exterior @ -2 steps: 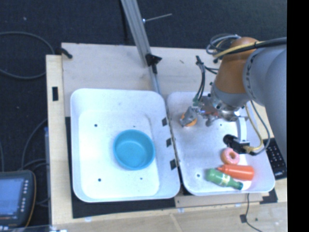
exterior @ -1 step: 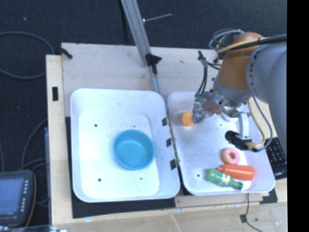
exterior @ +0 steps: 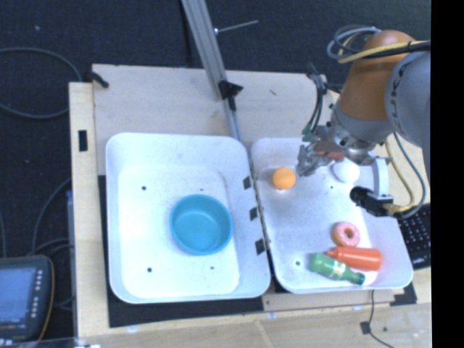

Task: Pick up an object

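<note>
The bowl sits in the left bin. In the right bin, the ball lies near the back, and the doughnut, carrot and bottle lie near the front.

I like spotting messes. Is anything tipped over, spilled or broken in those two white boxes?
Nothing looks spilled or broken. The green bottle and the orange carrot-like toy lie on their sides, touching, in the right bin, with a pink donut just above them. The blue bowl sits upright in the left bin.
</note>
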Action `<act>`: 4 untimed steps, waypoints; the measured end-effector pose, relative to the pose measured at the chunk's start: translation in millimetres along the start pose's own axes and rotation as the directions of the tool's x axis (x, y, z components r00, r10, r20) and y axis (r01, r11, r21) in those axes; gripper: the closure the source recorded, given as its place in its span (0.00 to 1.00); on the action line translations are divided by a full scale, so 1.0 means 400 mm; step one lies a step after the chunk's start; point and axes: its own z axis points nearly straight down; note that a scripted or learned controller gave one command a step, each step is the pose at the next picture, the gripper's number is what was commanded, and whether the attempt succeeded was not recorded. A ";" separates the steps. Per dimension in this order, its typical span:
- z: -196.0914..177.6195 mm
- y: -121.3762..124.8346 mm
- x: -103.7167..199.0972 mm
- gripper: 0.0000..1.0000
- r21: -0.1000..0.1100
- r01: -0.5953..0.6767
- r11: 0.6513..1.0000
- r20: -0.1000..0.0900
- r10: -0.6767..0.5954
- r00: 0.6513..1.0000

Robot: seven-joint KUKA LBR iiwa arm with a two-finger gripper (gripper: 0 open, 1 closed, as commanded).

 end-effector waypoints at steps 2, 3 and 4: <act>-0.203 0.028 -0.001 1.00 0.001 0.011 1.000 0.001 -0.011 1.000; -0.161 0.021 0.115 1.00 0.006 0.011 1.000 0.001 -0.011 1.000; -0.128 0.028 0.247 1.00 0.008 0.011 1.000 0.002 -0.011 1.000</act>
